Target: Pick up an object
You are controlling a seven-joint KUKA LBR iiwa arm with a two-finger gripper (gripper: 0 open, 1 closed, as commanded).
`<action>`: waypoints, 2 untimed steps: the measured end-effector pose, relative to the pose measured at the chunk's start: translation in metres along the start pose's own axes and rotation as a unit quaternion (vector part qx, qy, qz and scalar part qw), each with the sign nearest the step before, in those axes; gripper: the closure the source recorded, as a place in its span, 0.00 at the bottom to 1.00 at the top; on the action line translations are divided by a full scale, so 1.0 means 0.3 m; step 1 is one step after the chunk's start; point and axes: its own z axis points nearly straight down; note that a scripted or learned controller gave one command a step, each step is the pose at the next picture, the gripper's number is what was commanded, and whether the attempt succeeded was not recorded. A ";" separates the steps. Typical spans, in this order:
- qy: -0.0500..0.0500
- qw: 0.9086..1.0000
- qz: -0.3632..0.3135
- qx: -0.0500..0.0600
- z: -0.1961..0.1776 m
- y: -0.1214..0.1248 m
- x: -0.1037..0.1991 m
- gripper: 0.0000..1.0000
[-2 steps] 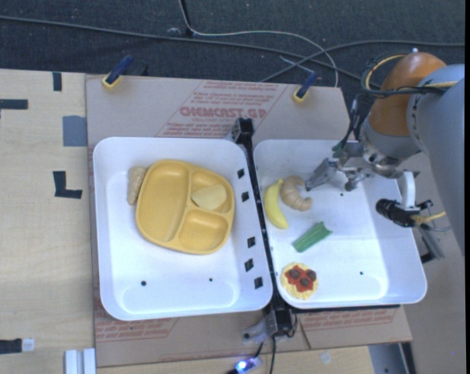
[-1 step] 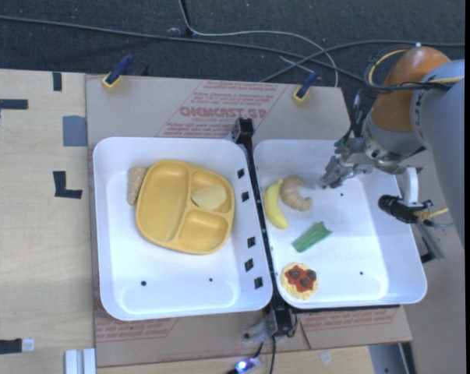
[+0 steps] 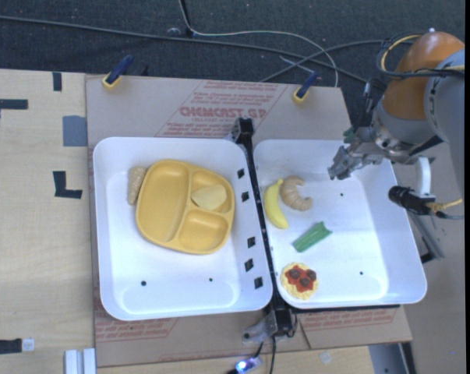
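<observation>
My gripper (image 3: 341, 168) is over the right bin (image 3: 375, 232), near its upper edge, up and to the right of the food items. It looks small and dark from this angle; can't tell whether it's released or clenched. Nothing visible in its grasp, and it doesn't look to be touching any of the objects.

Right bin contents, all lying on the floor of the bin:
- croissant (image 3: 296, 194), nearest my tool but apart from it, to its lower left
- banana (image 3: 274, 206), just left of the croissant, touching or almost touching it, close to the divider
- green piece (image 3: 311, 237), lower, mid-bin, lying at a slant
- small pizza (image 3: 299, 280), near the bottom left corner

Left bin (image 3: 118, 248): yellow divided plate (image 3: 172, 216) with a pale chip-like piece (image 3: 210, 198) in its upper right compartment. A tan bread-like item (image 3: 136, 184) sits against the plate's left rim.
</observation>
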 end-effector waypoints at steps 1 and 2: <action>0.000 1.000 0.000 0.000 -0.134 0.001 -0.012 1.00; 0.000 1.000 0.000 0.000 -0.220 0.005 -0.008 1.00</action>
